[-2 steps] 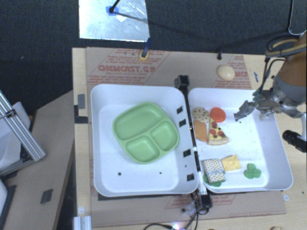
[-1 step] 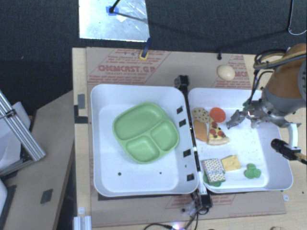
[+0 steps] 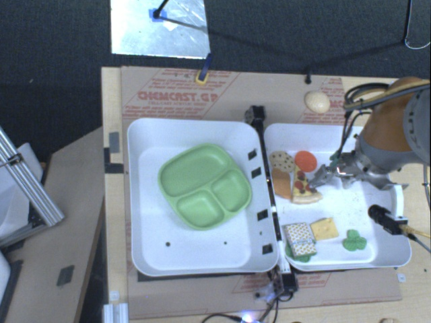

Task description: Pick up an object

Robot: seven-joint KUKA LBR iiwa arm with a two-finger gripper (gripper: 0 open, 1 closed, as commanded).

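While the gripper hangs low in the right bin, can't tell if it's open or closed, the toy pizza slice lies just to its left, nearly touching, with the red tomato above it.

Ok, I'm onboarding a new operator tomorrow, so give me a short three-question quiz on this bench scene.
1. True or false: the green divided plate lies in the left bin.
2. Which item sits closest to the gripper? A) pizza slice B) green broccoli piece C) yellow cheese block
3. Fill in: the beige egg-shaped object rests ____ the bins.

Key: 1 true; 2 A; 3 outside, on the bench behind the right bin.
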